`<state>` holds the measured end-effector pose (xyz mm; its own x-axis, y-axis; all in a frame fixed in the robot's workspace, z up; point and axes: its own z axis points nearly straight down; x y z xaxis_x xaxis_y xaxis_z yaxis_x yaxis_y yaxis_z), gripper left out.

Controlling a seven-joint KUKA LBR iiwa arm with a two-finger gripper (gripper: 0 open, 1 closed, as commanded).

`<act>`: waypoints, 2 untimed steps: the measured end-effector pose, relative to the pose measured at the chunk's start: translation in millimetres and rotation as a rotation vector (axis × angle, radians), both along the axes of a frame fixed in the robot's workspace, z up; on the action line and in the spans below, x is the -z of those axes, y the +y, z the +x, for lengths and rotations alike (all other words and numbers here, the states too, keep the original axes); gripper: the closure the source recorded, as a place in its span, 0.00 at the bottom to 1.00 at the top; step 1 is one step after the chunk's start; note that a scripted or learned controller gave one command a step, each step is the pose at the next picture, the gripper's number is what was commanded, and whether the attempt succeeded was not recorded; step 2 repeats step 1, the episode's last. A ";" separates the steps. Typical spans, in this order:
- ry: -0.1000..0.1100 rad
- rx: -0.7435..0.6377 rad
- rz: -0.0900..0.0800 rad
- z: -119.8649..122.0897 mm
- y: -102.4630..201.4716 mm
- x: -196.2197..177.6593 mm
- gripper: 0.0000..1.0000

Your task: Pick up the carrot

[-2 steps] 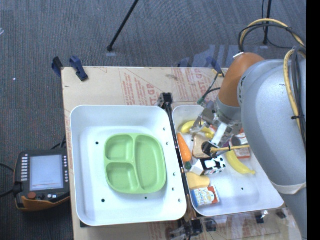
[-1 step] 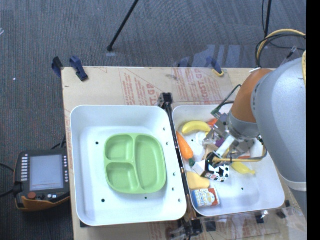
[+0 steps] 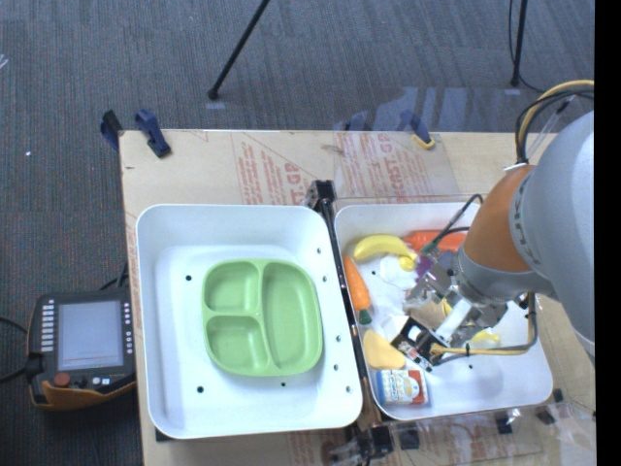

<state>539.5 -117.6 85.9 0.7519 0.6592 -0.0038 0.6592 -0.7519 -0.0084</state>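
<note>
My gripper (image 3: 428,311) hangs low in the right-hand shallow white bin (image 3: 524,382); I cannot tell whether it is open or closed. The slim orange carrot with a green top (image 3: 356,284) lies near it along the bin's left wall, so I judge the pick not yet made.

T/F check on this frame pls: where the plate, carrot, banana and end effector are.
1. The green plate sits in the left bin. True.
2. The carrot lies on the green plate. False: it lies in the right bin, along its left wall.
3. The banana is in the right bin. True.
4. The end effector is over the left bin. False: it is over the right bin, right of the carrot.
</note>
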 end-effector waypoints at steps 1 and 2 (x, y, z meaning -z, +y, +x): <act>-0.002 0.112 -0.001 46.7 40.4 -0.1 0.00; -0.002 0.112 -0.001 46.7 40.4 -0.1 0.00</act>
